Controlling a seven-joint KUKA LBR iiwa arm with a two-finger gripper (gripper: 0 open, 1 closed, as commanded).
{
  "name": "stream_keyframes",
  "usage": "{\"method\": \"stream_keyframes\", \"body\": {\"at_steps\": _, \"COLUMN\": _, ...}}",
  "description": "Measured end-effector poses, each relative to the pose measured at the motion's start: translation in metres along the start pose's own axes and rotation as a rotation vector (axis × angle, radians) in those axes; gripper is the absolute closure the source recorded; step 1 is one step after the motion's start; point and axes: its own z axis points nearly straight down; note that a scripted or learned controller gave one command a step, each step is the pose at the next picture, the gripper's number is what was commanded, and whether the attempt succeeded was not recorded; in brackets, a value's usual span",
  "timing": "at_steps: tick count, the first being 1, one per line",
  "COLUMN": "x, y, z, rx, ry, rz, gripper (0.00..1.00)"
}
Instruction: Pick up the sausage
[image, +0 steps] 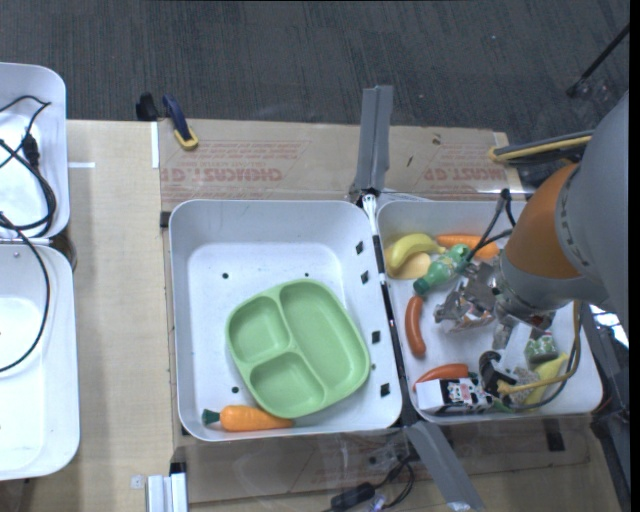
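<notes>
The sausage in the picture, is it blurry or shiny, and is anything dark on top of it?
In the camera view, the sausage looks fairly sharp, with no strong glare and no dark shadow on it; the light is soft and even over the right bin. The gripper beside it is a bit smeary, too muddled to make out its parts. The green plate in the left bin shows only a faint sheen.

Grey KUKA arm (610, 190) enters from the right edge of the camera view, its broad upper link filling the upper right corner. Orange band (540, 235) sits just above the wrist, angled down and to the left. Below it, the metallic two-finger gripper (462, 310) points down-left, low over the right-hand side of the desk. Dark cables run alongside the wrist.
</notes>
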Motion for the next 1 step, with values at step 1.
{"method": "stream_keyframes", "body": {"at_steps": 1, "x": 0.045, "y": 0.0489, "z": -0.0915, "rx": -0.002, "ry": 0.0, "rz": -0.028, "gripper": 0.0}}
